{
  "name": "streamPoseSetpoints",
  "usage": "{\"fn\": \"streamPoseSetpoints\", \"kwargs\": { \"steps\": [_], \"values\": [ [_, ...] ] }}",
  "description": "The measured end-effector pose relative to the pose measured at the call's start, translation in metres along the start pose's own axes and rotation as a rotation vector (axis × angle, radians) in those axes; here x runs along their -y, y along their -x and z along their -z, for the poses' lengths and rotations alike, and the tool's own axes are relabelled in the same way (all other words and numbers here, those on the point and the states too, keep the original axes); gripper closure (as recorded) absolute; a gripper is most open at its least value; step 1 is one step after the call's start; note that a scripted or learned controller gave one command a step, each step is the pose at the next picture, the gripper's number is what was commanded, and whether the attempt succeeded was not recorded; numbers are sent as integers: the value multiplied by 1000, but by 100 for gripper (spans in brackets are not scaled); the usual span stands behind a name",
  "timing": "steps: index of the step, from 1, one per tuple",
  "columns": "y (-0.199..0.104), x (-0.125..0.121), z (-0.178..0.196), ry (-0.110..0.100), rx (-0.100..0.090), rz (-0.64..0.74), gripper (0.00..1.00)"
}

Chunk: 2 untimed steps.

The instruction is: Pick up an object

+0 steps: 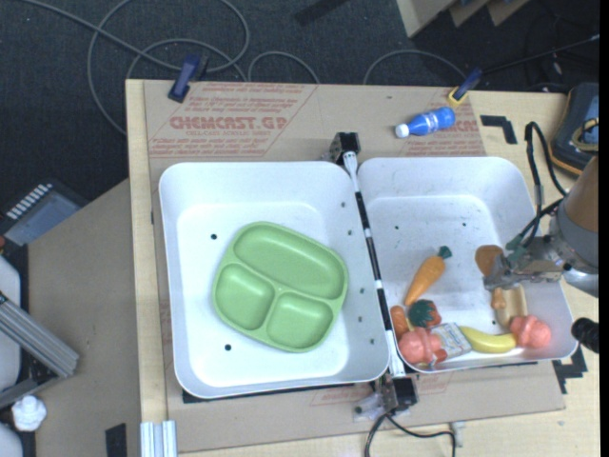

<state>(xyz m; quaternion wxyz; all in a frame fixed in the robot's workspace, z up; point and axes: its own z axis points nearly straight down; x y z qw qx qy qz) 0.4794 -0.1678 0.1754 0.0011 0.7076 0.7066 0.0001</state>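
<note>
Viewed from above at a slant. Surface (238,122): tan board printed with reddish lettering, carrying two shallow white bins side by side, joined along a dark hinge strip with black clips at its far and near ends. Left bin (190,255): holds a green divided plate (279,286) with three compartments, lying flat near the middle. Right bin (447,198): toy food gathered in the near right part — orange carrot (425,276) with green top, tilted; yellow banana (487,341) lying along the near wall; pink-red pieces at the near left corner (419,346) and near right corner (531,331); a small brown piece (488,257) just beside the gripper; a tan piece (507,303) below it. Gripper (509,267): reaching in from the right over the right bin's right side, low above the brown and tan pieces; state of the jaws cannot be told, nothing seen between them. On the board behind the right bin: blue-and-white bottle (426,123) on its side, blue-yellow clamp (465,86) at the far edge; blue clamp (186,77) at the far left corner. Beyond the surface: dark carpet (76,84) with looping grey cables (171,27), metal extrusion (38,336) at left.
</note>
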Motion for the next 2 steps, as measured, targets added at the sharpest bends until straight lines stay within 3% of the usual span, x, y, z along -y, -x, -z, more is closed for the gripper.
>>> {"fn": "streamPoseSetpoints", "kwargs": {
  "steps": [1, 2],
  "values": [
    [-46, 1, -12, -4, -3, 3, 100],
    [-122, -106, 51, 3, -3, 6, 100]
  ]
}}
